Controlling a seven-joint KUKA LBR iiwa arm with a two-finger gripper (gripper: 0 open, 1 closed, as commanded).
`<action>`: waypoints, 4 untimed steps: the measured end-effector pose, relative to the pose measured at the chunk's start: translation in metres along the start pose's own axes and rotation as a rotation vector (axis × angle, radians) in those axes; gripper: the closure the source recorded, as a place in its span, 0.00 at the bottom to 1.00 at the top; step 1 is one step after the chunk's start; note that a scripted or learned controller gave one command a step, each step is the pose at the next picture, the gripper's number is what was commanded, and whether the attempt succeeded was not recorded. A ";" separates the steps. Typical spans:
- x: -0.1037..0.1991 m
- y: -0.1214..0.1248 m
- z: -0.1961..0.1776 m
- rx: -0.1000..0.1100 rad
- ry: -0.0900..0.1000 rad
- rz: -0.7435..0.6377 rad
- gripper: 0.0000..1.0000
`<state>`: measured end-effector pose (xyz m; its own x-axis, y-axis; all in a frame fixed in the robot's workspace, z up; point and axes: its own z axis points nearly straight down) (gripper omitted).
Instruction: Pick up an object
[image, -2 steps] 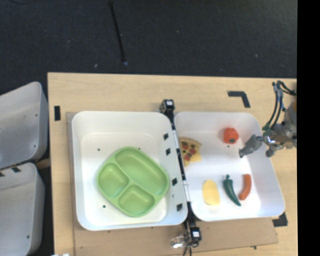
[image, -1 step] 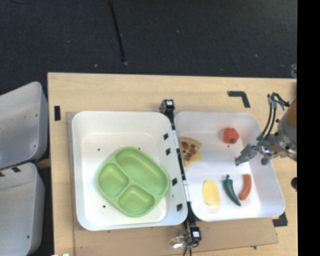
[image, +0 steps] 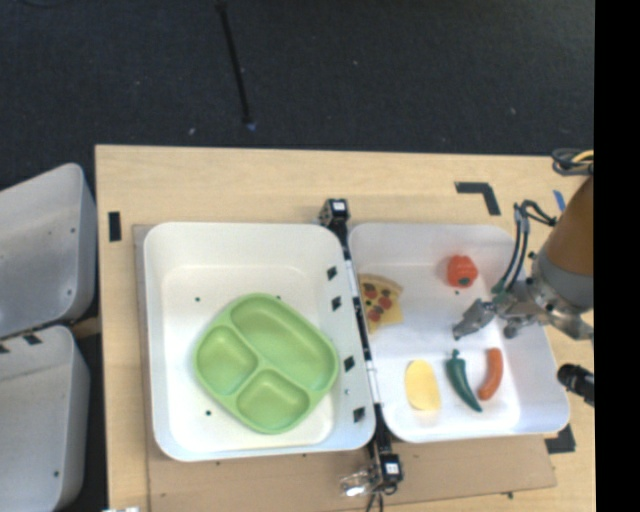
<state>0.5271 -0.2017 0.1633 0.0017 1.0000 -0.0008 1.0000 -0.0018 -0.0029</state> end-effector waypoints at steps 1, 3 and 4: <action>0.002 0.008 0.058 -0.001 0.000 0.003 0.00; -0.001 0.008 0.001 -0.007 -0.001 0.004 1.00; 0.007 0.005 -0.053 -0.009 -0.001 -0.005 1.00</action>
<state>0.5325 -0.1949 0.2166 -0.0032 1.0000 -0.0022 1.0000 0.0032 0.0058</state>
